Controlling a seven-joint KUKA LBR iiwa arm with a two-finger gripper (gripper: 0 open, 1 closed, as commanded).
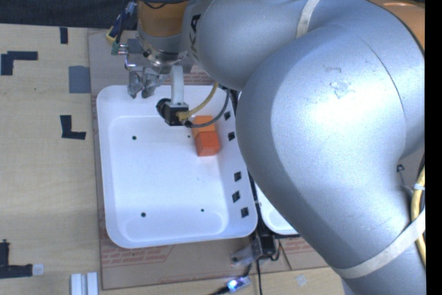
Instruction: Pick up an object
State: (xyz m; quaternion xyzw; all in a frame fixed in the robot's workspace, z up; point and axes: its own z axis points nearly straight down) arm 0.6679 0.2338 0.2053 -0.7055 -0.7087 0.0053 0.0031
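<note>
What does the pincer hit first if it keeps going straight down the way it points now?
Probably the far rim of the shallow white plastic bin: the pincer hangs right over that edge. Depth is unclear, so it could land just inside on the floor. The orange block lies off to the side, out of that line.

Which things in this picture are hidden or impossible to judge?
- Right bin: mostly covered by the grey arm in the camera view.
- Orange block: its right part is in the arm's shadow.
- Pincer: too small and dark to judge its state.
</note>
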